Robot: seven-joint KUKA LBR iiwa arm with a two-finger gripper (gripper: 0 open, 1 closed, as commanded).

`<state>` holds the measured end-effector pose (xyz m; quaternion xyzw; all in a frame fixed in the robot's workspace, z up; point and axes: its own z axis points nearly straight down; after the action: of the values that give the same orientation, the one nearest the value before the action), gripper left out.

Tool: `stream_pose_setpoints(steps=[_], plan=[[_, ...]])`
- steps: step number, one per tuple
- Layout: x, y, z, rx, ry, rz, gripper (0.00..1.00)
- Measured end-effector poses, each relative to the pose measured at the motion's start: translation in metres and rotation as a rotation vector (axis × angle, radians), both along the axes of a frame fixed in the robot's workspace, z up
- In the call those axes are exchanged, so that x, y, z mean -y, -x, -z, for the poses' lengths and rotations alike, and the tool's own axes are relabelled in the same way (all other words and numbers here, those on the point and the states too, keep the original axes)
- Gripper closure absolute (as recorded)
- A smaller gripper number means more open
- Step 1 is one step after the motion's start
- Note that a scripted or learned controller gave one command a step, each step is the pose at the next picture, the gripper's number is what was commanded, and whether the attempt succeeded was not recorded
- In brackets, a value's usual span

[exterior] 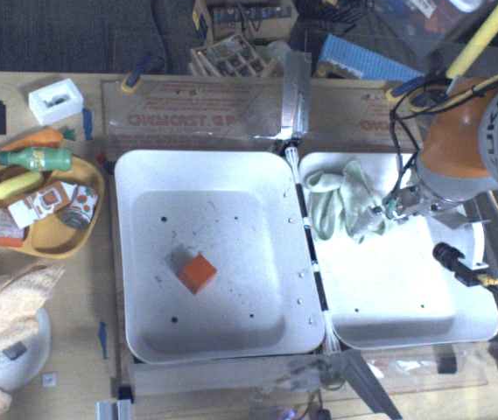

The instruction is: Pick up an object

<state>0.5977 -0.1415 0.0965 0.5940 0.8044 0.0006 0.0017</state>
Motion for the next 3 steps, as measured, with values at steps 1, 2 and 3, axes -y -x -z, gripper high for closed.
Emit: stream_pose_setpoints(steps=[1, 2, 3], plan=[[0.002, -0.001, -0.011, 0.004, 0.001, 0.004, 1.00], [-0.025, -0.046, 0.006, 0.006, 0.003, 0.202, 1.00], [-0.010, 0.002, -0.083, -0.001, 0.000, 0.092, 1.00]])
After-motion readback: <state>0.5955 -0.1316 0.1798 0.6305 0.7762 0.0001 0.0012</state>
